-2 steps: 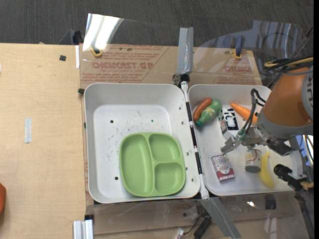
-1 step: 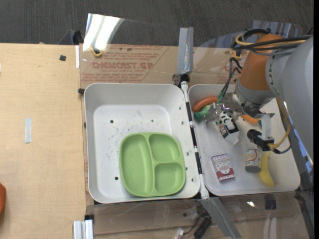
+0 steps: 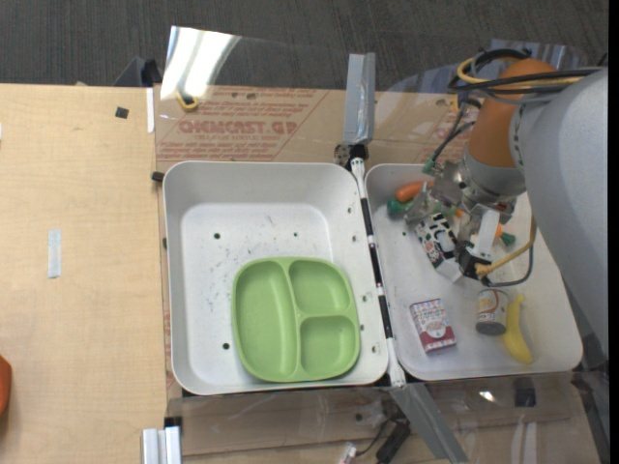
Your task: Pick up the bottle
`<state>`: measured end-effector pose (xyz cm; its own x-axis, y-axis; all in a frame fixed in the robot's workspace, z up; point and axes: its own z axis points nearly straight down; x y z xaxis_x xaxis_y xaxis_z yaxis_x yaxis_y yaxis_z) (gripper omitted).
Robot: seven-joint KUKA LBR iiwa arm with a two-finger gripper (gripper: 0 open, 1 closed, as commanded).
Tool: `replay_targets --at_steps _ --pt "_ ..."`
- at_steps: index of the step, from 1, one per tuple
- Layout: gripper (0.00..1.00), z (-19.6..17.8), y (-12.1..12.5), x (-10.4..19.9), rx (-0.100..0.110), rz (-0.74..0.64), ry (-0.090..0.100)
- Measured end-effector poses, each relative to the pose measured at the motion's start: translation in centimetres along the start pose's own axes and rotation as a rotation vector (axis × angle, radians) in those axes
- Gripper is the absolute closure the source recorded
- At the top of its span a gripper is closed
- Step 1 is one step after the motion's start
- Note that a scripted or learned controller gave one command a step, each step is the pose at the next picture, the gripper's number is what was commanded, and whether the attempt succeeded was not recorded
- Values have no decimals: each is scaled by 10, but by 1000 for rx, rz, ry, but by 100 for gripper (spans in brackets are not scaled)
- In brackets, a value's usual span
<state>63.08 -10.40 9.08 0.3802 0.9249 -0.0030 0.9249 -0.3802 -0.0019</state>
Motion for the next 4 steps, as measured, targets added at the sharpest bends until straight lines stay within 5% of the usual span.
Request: replay_targets --at_steps 1,2,3,4 --pt "100 -8 0 0 1 -4 -3" --pt "0 -8 0 1 2 -4 -3" --pt "100 -17 0 0 3 -6 -5" --pt "0 -17 -1 0 3 -6 -5"
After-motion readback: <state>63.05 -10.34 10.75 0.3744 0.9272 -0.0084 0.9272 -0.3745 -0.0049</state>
